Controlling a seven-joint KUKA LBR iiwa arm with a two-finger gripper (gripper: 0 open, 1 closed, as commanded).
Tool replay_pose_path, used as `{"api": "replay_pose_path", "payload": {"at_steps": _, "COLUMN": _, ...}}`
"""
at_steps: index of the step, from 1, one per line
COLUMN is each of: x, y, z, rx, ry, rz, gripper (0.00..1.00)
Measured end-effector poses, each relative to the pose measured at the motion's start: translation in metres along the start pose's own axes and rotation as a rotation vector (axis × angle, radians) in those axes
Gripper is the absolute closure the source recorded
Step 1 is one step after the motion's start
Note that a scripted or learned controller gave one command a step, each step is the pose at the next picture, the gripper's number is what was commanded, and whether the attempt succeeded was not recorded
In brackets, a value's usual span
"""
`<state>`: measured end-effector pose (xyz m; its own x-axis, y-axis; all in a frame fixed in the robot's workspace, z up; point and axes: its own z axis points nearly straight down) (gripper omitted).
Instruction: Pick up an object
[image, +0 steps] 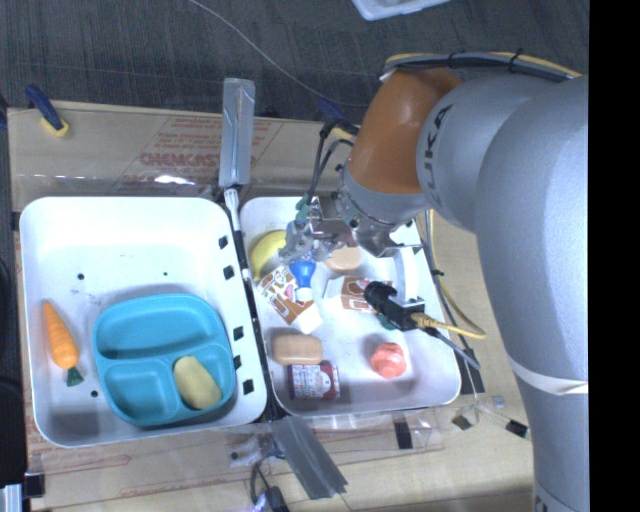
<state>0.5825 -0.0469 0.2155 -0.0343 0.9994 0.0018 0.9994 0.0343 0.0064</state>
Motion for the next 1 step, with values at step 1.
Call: {"api": "replay_pose_path", "payload": {"at_steps": 1, "x": -0.0013, "y": -0.0043, "z": 0.0254, "rx": 0.013, "ry": -0.001, "rz": 0.022, "gripper": 1.0}}
